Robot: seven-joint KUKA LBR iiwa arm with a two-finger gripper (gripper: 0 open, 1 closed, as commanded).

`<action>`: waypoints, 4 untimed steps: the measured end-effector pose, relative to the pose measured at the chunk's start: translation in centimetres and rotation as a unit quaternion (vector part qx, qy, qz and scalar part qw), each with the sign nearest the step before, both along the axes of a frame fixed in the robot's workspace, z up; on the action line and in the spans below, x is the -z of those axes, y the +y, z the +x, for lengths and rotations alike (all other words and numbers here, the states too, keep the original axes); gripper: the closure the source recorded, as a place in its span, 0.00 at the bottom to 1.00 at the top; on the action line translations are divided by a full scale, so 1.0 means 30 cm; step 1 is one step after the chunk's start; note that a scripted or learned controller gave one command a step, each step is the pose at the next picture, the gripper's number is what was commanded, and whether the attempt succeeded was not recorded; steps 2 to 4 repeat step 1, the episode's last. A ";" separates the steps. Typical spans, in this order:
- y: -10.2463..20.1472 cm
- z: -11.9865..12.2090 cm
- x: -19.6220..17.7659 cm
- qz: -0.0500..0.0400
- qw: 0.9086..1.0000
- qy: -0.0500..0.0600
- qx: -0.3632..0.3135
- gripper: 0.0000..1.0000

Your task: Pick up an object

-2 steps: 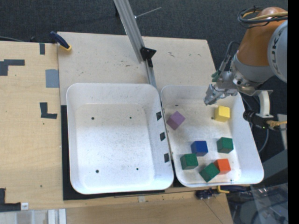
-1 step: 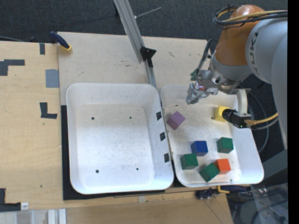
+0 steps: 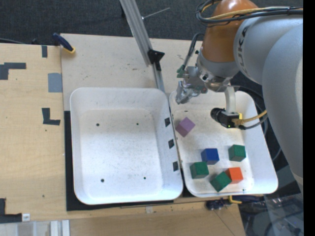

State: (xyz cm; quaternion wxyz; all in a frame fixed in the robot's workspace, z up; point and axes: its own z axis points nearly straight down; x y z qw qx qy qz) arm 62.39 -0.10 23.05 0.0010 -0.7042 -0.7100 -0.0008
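- Overhead, the arm (image 3: 256, 38) came in from the right, its orange band above the wrist, and its gripper (image 3: 183, 95) hung over the far left corner of the right bin (image 3: 261, 132).
- Whether the claw was wide, narrow or holding anything could not be told; no block showed between its tips.
- A purple block (image 3: 185, 126) lay in the right bin just near of the gripper, apart from it, close to the bin's left wall.
- A blue block (image 3: 210, 155) sat nearer, towards the bin's middle, with a green block (image 3: 199, 169) just beside it on the near left.
- Another green block (image 3: 237, 152) lay to the right of the blue one.
- An orange block (image 3: 235, 174) sat touching a third green block (image 3: 221, 181) at the near end of the bin.
- The left bin (image 3: 78, 132) stood beside the right one, their walls touching.
- A metal pole (image 3: 140, 28) slanted down from the far side to the place where the bins met.
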 end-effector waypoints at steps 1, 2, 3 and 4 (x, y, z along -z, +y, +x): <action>0.188 0.045 -0.032 0.000 1.000 0.000 0.000 1.00; 0.188 0.045 -0.032 0.000 1.000 0.000 0.000 1.00; 0.188 0.045 -0.032 0.000 1.000 0.000 0.000 1.00; 0.188 0.045 -0.032 0.000 1.000 0.000 0.000 1.00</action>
